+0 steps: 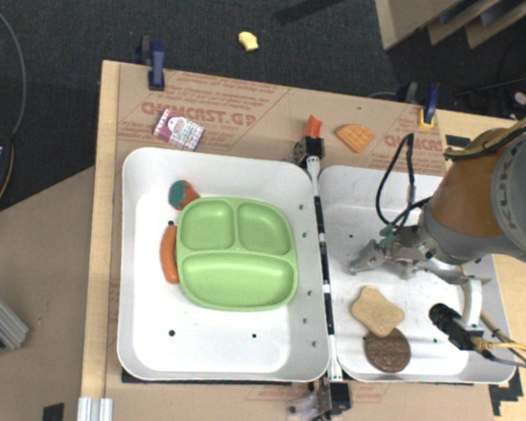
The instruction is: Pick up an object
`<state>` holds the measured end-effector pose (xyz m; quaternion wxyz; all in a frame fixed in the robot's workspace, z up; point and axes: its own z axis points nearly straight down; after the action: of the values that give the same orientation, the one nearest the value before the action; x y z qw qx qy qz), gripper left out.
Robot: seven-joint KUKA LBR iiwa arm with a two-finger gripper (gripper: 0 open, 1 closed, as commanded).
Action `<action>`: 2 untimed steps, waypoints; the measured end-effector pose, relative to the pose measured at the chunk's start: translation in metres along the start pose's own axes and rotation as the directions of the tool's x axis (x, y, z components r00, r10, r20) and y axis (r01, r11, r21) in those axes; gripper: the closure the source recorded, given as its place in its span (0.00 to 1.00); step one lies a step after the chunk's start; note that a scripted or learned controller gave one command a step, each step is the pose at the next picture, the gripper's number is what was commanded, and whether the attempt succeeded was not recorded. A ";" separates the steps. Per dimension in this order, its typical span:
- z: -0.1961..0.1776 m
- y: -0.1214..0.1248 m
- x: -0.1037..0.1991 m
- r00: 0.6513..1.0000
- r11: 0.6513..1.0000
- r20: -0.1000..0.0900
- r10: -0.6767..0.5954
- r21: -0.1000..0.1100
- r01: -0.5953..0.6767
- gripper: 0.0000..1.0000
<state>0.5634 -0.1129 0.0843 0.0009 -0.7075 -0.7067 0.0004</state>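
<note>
Claw (380, 256), seemingly metal, above tan slab (377, 311) and brown disc (387, 350).

We can read red print on the cardboard (256, 110) under the bins: the large line above the left bin looks like "CHEMCAST GP", though its first letters are faint, and a smaller line above it is too small to read. The same print seems to repeat on the cardboard's far right, where we make out only broken red letters behind the arm. A small packet (179, 129) lying on the cardboard at the far left carries pink and white markings, but we cannot read any word on it.
</note>
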 end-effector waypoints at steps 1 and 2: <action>0.000 -0.072 0.014 1.000 1.000 -0.001 0.001 0.003 0.000 0.00; 0.000 -0.012 -0.036 1.000 1.000 0.002 -0.002 -0.003 0.002 0.00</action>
<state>0.5515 -0.1489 0.0848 -0.0010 -0.7070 -0.7073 -0.0001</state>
